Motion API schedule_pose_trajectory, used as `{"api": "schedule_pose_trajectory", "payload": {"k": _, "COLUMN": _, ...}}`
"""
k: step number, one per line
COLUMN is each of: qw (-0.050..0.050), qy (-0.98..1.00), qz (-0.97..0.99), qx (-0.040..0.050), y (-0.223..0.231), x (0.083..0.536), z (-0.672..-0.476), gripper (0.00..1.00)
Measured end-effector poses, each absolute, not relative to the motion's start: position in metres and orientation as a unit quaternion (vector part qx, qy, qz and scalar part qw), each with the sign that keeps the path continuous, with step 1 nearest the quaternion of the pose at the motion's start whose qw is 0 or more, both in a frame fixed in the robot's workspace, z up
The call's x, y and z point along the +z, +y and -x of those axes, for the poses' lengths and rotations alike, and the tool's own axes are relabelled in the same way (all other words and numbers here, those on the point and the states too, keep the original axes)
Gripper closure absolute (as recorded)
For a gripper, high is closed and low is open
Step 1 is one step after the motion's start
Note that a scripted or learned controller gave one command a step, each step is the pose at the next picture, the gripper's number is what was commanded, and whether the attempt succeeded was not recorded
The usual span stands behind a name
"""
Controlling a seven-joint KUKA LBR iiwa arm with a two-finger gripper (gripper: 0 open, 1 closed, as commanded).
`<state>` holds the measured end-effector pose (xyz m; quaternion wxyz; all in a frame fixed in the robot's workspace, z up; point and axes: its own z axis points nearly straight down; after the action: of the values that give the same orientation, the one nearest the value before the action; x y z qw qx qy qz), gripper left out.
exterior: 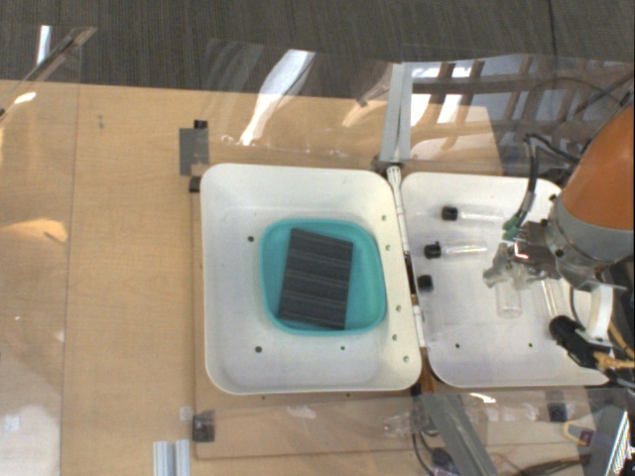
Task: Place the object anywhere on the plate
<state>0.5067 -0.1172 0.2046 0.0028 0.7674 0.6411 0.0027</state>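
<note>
Already the dark grey ribbed rectangular block (317, 280) lies flat on the teal rounded-square plate (369, 307), centre-left of the frame, inside the left shallow white bin (228, 355), so the placing looks done. The gripper (511, 271) hangs over the right white bin (476, 360), right of centre, well apart from the plate, with nothing seen between its fingers; whether it is parted or closed cannot be told from this blur. Three small black knobs (432, 251) sit near that bin's left wall. Likely nothing remains except retreat.
</note>
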Motion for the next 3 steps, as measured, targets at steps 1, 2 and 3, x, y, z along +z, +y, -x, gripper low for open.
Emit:
{"api": "schedule_pose_trajectory", "payload": {"k": 1, "qw": 0.003, "qy": 0.641, "qz": -0.767, "qx": 0.0027, "y": -0.117, "x": 0.205, "z": -0.507, "gripper": 0.00}}
{"api": "schedule_pose_trajectory", "payload": {"k": 2, "qw": 0.006, "qy": 0.711, "qz": -0.703, "qx": 0.0029, "y": -0.156, "x": 0.355, "z": -0.495, "gripper": 0.00}}
{"api": "schedule_pose_trajectory", "payload": {"k": 3, "qw": 0.006, "qy": 0.555, "qz": -0.832, "qx": 0.0030, "y": -0.196, "x": 0.407, "z": -0.489, "gripper": 0.00}}
